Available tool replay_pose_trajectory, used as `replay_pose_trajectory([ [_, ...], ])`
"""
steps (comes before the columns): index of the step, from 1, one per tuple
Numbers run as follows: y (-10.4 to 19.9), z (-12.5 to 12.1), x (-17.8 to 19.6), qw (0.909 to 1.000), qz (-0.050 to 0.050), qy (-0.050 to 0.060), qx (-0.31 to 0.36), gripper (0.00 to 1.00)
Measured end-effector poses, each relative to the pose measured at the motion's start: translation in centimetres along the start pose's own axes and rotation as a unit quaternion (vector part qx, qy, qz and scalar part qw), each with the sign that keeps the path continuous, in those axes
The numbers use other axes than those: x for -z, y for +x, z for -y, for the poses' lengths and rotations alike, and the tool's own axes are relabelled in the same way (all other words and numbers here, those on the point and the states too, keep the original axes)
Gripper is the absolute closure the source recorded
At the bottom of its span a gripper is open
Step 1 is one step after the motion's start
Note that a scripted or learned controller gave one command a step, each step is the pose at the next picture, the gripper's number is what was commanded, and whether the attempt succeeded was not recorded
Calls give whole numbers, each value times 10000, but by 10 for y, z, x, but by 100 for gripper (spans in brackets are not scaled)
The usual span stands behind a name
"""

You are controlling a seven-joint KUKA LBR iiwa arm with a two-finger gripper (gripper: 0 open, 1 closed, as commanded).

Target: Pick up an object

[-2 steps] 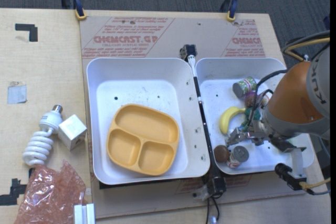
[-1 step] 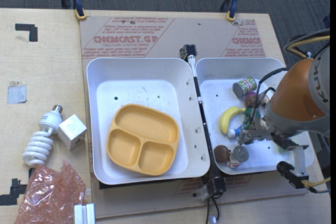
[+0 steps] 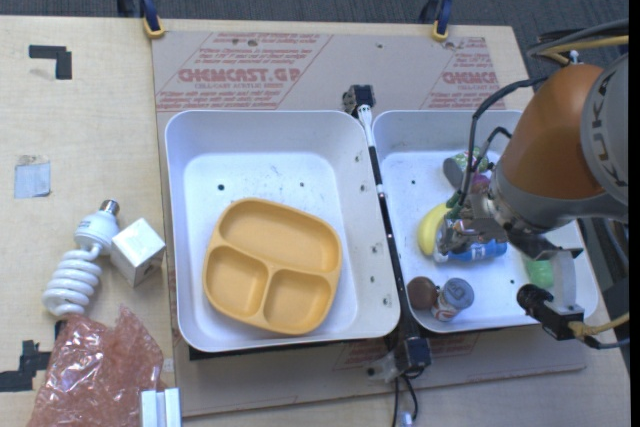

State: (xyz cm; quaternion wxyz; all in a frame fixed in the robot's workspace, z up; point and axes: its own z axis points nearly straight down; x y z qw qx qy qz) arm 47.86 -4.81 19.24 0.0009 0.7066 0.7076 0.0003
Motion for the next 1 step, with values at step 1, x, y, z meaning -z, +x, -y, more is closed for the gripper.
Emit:
replay_pose_trajectory([
  [1,0,0,0,10000,0,0,3,0],
])
